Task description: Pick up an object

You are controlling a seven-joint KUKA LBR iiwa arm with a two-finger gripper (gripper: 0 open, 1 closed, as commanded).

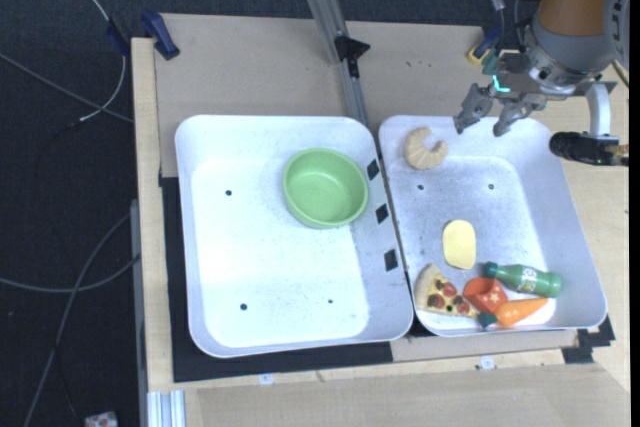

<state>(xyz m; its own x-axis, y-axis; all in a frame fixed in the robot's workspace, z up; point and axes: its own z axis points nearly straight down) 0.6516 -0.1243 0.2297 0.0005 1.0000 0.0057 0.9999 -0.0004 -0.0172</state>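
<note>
My gripper (486,121) hangs over the far edge of the right bin (570,215), its two dark fingers spread open with nothing between them. A tan croissant (425,148) lies just left of and below it, in the bin's far left corner. A pale yellow piece (459,244) rests mid-bin. Along the near edge sit a pizza slice (441,292), a red pepper (484,295), an orange carrot (522,312) and a green bottle (523,278).
The left bin (230,255) holds a green bowl (324,187). A grey metal pole (322,5) slants down to the gap between the bins. Blue clamps (157,33) grip the bench's far edge. Cables trail over the dark floor at left.
</note>
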